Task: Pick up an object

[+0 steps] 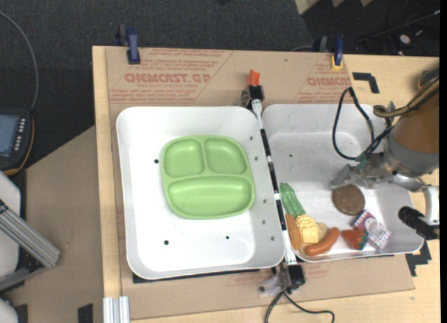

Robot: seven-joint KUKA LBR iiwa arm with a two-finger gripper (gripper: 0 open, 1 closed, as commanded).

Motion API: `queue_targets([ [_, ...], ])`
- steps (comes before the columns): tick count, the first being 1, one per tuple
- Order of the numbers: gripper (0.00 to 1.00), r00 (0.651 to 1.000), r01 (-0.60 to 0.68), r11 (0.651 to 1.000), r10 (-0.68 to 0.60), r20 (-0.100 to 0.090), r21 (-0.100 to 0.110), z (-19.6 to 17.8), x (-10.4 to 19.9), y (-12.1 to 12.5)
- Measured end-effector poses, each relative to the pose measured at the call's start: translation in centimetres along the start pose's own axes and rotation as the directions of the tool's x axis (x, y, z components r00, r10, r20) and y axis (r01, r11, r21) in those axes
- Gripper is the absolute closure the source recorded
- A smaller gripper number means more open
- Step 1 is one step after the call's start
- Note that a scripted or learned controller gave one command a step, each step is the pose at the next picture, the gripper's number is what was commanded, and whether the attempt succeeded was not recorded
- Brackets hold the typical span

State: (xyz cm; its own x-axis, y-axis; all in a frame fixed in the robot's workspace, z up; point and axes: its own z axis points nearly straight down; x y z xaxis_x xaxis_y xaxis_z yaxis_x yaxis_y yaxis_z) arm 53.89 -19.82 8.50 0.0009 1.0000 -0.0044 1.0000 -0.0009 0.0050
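Right, your pincer (351, 177) hangs low in the right bin (307, 122); can't tell its opening. Brown disc (348, 200) sits just below it, corn (305, 228) and sausage (322, 243) farther lower-left.

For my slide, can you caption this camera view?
Robot arm reaches over toy food beside a green plate.

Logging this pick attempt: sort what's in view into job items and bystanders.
Job items: gripper; brown round disc; corn cob; sausage; green vegetable; pink-and-red packet; right bin.

Bystanders: green divided plate; left bin; blue clamps.
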Motion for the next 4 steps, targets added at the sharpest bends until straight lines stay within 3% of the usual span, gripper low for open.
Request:
queue_targets([
  [1,0.0,1.0,0.001,1.0,-0.001,-0.007,0.009,0.0,3.5,-4.0],
  [2,0.0,1.0,0.004,1.0,-0.004,-0.014,0.009,0.1,-2.1,2.8],
  [3,0.0,1.0,0.0,1.0,0.0,-0.007,0.009,0.1,0.6,-2.1],
  [4,0.0,1.0,0.001,1.0,-0.001,0.0,-0.001,-3.9,-0.8,-1.3],
])
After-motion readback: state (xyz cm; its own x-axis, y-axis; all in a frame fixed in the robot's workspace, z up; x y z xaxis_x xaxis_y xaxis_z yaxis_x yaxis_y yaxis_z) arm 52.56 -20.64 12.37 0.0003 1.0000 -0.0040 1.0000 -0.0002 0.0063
